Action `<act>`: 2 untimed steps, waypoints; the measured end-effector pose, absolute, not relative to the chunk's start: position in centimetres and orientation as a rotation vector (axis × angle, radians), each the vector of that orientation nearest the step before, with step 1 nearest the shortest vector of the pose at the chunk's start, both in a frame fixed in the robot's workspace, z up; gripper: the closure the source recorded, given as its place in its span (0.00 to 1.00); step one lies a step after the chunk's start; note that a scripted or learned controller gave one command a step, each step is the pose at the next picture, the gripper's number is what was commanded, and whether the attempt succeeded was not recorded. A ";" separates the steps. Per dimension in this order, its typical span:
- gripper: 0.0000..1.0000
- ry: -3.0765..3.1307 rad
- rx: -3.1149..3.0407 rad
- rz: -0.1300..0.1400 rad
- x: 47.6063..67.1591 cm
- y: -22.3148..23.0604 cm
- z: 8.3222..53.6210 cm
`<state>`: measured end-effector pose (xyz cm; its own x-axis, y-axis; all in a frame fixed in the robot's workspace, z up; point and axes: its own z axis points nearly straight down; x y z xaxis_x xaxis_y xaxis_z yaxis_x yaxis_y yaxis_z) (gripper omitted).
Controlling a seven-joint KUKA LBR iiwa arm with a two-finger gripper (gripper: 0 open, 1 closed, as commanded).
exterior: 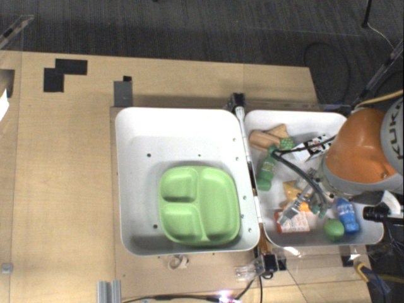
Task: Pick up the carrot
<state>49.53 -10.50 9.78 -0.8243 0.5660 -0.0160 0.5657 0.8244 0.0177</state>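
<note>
In the right bin (315,116) my gripper (290,215) reaches down near the front left part, over a red and white box (298,225). A small orange piece that looks like the carrot (302,202) lies right beside the gripper's upper side, partly covered by it. Whether it sits between the fingers is hidden. The arm's orange band (356,147) hangs over the bin's right half and covers what lies beneath.
A green divided plate (199,202) lies in the left bin (145,137). The right bin also holds a tan bread piece (267,136), a green bottle (266,173), a green die (287,144), a yellow item (291,189), a green ball (334,229) and a blue bottle (347,214).
</note>
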 end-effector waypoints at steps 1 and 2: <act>0.00 2.804 1.342 0.012 49.7 -9.1 9.7; 1.00 2.799 1.322 0.023 50.2 -8.9 11.1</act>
<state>50.24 -8.88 11.09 -0.6343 0.7723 -0.0350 0.7716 0.6353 0.0327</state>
